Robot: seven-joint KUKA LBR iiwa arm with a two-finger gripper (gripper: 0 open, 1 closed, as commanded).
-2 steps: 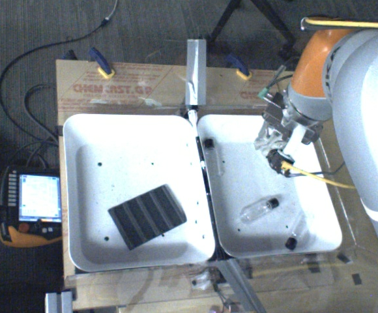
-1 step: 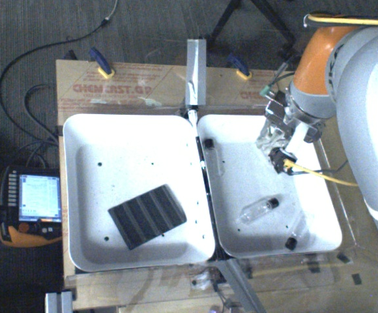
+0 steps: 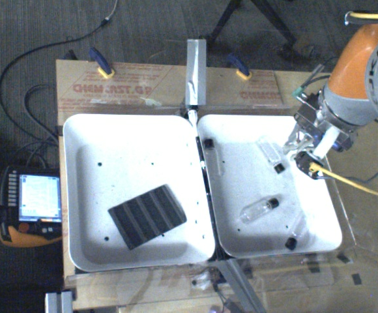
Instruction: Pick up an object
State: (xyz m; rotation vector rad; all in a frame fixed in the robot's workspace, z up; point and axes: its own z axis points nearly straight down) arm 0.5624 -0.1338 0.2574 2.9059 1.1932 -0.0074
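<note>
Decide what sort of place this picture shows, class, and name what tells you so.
Probably a robotics lab or test workshop: a robot arm reaches over two white bins clamped to a board, a handheld control pendant lies beside them, and cables trail across carpet.

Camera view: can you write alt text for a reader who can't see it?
A grey-and-orange robot arm reaches from the right over the right bin, which holds small clear tubes with dark caps. The left bin holds a black ridged block.

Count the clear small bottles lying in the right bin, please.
2. One bottle lies near the middle of the right bin. Another bottle lies higher up, close to the pincer. The arm may hide more.
</note>
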